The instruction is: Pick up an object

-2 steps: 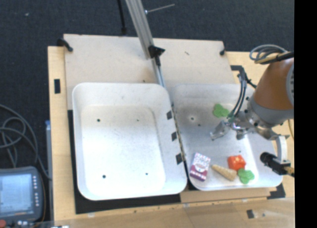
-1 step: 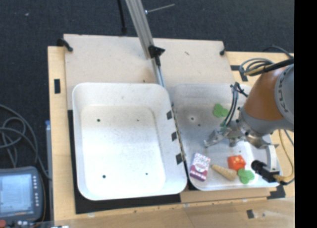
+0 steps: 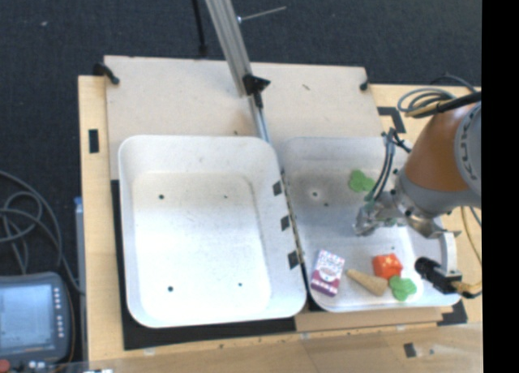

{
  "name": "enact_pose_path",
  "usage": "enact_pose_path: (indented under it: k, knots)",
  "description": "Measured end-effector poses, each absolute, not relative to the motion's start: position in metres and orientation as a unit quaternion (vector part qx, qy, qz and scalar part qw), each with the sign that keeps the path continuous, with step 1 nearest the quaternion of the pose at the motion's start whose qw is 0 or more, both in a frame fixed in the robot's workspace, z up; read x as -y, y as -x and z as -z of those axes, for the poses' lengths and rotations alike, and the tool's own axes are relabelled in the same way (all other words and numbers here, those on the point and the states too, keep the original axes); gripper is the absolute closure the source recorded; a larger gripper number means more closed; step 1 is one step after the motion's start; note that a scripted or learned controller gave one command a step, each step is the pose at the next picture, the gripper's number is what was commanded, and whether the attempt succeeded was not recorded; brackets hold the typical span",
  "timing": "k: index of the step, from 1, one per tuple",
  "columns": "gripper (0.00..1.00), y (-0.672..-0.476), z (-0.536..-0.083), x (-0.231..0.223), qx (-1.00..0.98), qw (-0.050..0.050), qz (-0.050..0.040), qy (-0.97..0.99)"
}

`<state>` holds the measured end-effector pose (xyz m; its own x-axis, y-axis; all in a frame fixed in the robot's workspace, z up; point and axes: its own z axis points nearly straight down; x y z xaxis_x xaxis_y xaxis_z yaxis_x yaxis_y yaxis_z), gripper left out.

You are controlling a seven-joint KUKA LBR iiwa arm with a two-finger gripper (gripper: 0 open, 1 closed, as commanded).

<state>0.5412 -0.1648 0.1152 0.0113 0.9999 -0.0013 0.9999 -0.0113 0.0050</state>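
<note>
Objects lie in the right bin [image 3: 324, 170]: green piece [image 3: 361, 180], orange block [image 3: 387, 265], purple carton [image 3: 327, 272]. End effector [image 3: 369, 221] hangs above (finger state: cannot tell).

— Mounted where?
— High above the table [image 3: 203, 96], fixed, looking down at a slant.
— Facing what?
— Both white bins [image 3: 203, 225], side by side, mid-frame.
— Close in?
— Far enough back to take in dark floor [image 3: 81, 6] beyond the table and the arm [image 3: 438, 160] reaching in from the right.
</note>
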Motion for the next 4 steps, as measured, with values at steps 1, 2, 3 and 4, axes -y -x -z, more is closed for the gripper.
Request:
enact_pose_path:
  k: [1, 2, 3, 4]
  knots:
    - [1.00, -0.550, -0.163, 0.170, -0.707, 0.003, -0.0014, -0.707]
    - [1.00, -0.552, -0.227, 0.168, -0.708, 0.004, -0.0022, -0.706]
    - [1.00, -0.553, -0.270, 0.170, -0.708, 0.003, -0.0015, -0.706]
    - [1.00, -0.549, -0.259, 0.111, -0.709, 0.001, -0.0010, -0.705]
